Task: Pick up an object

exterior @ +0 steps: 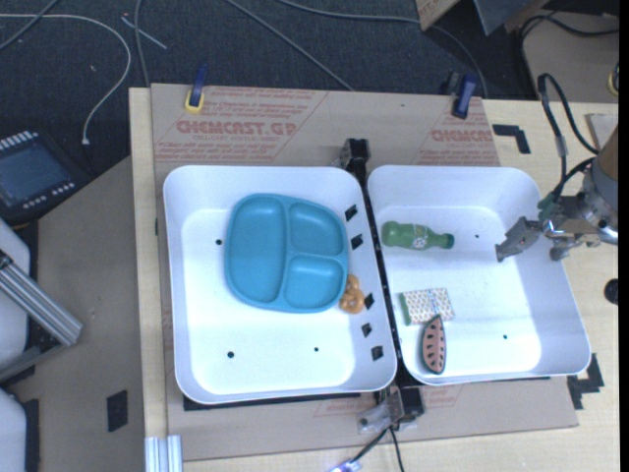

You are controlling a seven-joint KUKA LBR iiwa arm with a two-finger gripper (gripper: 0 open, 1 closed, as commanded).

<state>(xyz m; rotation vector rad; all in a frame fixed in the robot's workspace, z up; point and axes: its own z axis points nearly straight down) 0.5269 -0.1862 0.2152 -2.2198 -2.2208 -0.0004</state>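
Left bin [197,362]: divided plate [288,253] in the far half; small toy [352,295] touching the plate's near right edge, by the bin's right wall.
Right bin [550,332]: bottle [417,236] lying on its side, far left; patterned card [427,305] nearer, left; watermelon slice [433,345] just near of the card.
Gripper [538,241]: over the right bin's far right part, well apart from the bottle.

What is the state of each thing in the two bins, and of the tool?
Blue divided plate: flat in left bin.
Orange toy: touching plate's right edge.
Green bottle: lying on its side, right bin.
Patterned packet: lying flat.
Watermelon slice: lying flat.
Tool: open, holding nothing, over right bin.
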